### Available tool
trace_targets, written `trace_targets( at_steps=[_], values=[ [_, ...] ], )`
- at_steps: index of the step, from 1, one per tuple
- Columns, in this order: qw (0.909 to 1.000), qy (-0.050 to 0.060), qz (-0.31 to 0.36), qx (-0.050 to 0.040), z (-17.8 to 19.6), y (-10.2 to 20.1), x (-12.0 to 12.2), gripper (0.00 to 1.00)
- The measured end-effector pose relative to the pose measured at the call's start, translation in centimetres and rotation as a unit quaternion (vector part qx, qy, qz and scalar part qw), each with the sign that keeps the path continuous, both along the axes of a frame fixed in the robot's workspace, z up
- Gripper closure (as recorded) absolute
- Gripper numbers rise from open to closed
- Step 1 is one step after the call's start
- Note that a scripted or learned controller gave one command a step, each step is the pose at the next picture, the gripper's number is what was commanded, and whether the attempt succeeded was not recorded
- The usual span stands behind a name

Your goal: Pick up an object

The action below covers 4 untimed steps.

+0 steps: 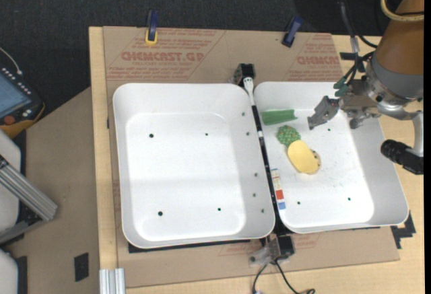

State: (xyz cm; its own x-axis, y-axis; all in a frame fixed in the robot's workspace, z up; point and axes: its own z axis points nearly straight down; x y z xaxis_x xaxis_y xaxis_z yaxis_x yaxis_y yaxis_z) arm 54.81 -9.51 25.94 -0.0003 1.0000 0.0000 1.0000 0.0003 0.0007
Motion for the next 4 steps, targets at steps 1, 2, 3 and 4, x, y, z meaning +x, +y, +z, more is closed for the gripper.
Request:
trace_targets(
  at_steps=[1,2,3,4],
  values=[
    [1.0000,0.002,0.004,0.0016,-7.9,8.6,4.7,0.00],
    [1.0000,0.000,0.000,0.0000,-6.4,8.0,4.6,1.00],
    [1.0000,-0.003,0.003,0.0010,0.0,12.3,2.8,1.00],
    [1.0000,0.000,0.002,0.0009,3.7,14.5,-1.5,1.00]
  ],
)
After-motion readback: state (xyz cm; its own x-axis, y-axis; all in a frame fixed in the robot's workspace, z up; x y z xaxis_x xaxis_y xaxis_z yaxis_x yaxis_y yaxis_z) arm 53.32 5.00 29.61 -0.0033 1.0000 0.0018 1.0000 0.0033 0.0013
